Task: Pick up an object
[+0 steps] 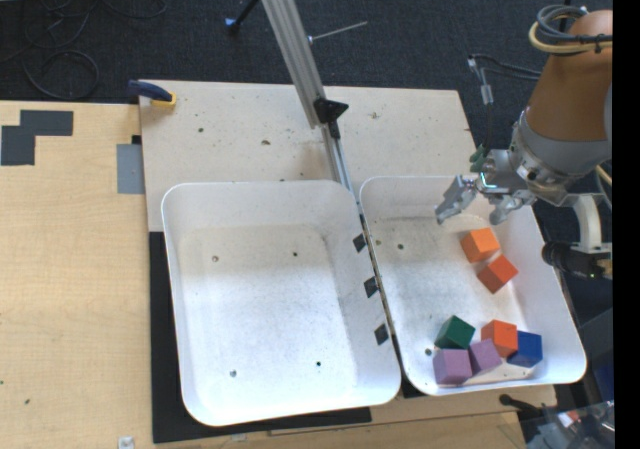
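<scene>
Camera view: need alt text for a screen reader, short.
A grey robot arm's gripper hangs over the far end of the right bin, above two orange blocks. Green, purple, orange and blue blocks cluster at that bin's near end, and the left bin sits beside it.

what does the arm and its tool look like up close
The arm is a thick rounded tube with a broad orange band above a grey wrist section. A pale cable loops at its top. The tool is small, grey metal, with thin fingers.
</scene>
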Controlling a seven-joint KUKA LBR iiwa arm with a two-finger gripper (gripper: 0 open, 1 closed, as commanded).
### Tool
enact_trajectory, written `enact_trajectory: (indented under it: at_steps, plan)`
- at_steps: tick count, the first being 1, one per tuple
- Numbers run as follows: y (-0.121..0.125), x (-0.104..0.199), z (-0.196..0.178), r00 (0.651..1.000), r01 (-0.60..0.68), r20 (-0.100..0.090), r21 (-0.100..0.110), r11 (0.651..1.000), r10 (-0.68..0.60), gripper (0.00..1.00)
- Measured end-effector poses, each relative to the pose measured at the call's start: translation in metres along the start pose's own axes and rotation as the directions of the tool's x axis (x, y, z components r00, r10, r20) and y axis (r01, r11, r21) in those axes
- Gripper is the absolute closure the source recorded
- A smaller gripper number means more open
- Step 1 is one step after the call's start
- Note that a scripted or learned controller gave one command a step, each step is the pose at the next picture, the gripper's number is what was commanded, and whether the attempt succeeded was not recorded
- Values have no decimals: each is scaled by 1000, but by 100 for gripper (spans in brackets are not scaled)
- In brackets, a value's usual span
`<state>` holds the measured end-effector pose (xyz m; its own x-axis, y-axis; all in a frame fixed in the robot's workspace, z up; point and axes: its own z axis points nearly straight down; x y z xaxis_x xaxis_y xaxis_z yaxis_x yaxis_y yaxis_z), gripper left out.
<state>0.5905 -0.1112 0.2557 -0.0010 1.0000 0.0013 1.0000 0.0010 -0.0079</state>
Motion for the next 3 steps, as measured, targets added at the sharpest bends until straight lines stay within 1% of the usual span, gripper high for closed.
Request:
enact_trajectory:
  at_steps: [1,2,3]
  plan:
    - [1,-1,-2,1000,-1,0,-5,1000,1,0]
    - [4,-8,47,1000,-2,0,0,1000,2,0]
    - [11,-14,99,1000,-2,0,1,1000,2,0]
